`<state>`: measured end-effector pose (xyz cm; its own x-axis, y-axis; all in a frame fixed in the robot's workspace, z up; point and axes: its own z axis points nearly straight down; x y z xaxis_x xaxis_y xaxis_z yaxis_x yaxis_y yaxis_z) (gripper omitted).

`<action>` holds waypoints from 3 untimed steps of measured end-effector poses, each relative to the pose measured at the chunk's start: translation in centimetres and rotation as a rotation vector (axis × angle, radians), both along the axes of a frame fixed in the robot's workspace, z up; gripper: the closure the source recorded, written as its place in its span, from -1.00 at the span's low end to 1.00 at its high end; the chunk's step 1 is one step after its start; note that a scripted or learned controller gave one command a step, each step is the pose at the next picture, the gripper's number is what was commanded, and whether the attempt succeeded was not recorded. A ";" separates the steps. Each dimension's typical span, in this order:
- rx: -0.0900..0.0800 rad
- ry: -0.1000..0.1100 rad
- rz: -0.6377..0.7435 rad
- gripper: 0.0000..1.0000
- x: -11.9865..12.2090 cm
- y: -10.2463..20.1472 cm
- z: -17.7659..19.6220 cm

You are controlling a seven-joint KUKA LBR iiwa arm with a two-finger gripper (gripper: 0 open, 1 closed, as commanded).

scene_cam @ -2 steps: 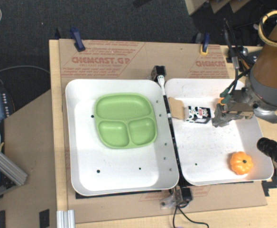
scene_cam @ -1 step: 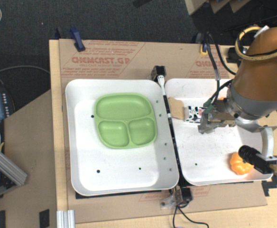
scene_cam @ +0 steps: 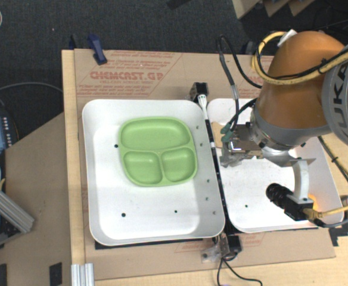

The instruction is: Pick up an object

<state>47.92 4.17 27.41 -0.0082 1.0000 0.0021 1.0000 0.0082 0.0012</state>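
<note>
Camera view: near edge of the bench (scene_cam: 132, 261), bare cardboard. On it, two white bins side by side. Left bin (scene_cam: 102, 219) holds a green divided plate (scene_cam: 158, 151), flat, toward the bin's far half, apart from the walls. Right bin (scene_cam: 251, 213) lies under the grey-and-orange arm (scene_cam: 299, 82). Gripper (scene_cam: 230, 151) sits low at that bin's left wall, near the far corner; finger state cannot be told, nothing visibly held. Far edge: printed cardboard, blue clip (scene_cam: 96, 48) at the far-left corner.

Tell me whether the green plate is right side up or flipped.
Right side up: the green plate in the left bin shows its three hollow compartments facing upward.
</note>
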 end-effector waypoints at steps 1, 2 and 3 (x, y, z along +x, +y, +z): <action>0.002 -0.020 -0.003 1.00 0.2 1.7 16.1; -0.003 0.004 -0.012 1.00 0.0 -1.6 14.0; -0.003 0.007 -0.011 1.00 0.0 -3.2 9.6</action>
